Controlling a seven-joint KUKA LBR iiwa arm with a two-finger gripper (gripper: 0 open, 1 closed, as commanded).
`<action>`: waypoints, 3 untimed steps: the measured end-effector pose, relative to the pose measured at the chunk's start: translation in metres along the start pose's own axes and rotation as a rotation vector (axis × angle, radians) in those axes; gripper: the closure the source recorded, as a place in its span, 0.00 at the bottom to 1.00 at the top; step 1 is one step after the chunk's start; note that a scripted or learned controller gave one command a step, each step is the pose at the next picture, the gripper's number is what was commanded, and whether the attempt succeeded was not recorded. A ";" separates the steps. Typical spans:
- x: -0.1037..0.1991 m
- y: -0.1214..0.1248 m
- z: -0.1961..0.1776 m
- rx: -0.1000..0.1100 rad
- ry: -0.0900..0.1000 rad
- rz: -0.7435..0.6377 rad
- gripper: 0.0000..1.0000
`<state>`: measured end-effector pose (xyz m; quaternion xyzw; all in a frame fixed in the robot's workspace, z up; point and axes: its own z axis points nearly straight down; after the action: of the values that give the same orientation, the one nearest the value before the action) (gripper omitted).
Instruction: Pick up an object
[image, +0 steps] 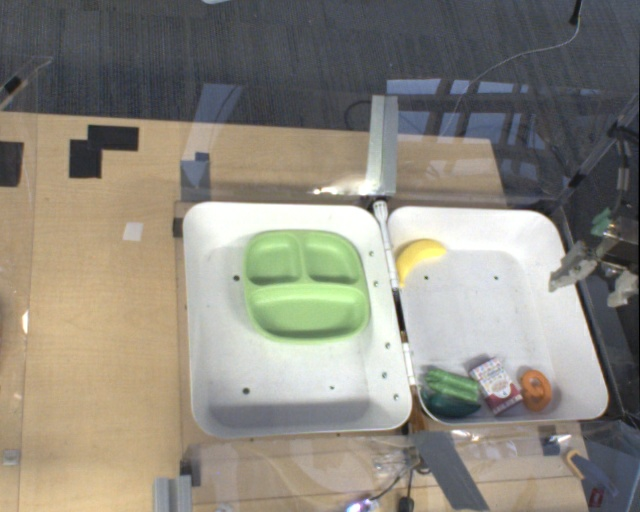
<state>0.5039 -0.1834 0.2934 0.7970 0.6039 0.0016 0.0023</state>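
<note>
- The counter (90, 330) is pale wood, with a few black blocks set near its far left edge, well apart from everything else.
- The left bin (215, 400) holds a green divided plate (305, 283) lying flat near its middle, three compartments facing up.
- The right bin (500, 300) sits flush against it, the two sharing a middle rim.
- In the right bin's far left corner, just beside that shared rim, lies a yellow banana-like piece (419, 256).
- Along the near edge of the same bin three things are bunched together: a dark green item (450, 392) at the near left corner, a small red and white carton (495, 385) touching or just beside it, and an orange round thing (536, 390) next to the carton.
- The pincer (575, 268) hangs at the right rim of the right bin, well apart from all the objects and with nothing between its fingers; it is too small and side-on to say how far apart they stand.
- Judging by this, the pick has not begun: the arm is at the approach stage, no target touched.
- The next move calls for travel inward over a chosen thing; the yellow piece stands alone, while the clustered trio risks a crowded grip.
</note>
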 end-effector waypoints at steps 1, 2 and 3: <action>-0.004 -0.003 0.133 0.005 0.000 0.014 0.00; -0.007 -0.013 0.024 -0.001 0.000 0.065 0.00; -0.014 -0.014 0.139 0.005 0.000 0.074 0.00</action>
<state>0.4872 -0.1936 0.1538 0.8189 0.5740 0.0003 0.0003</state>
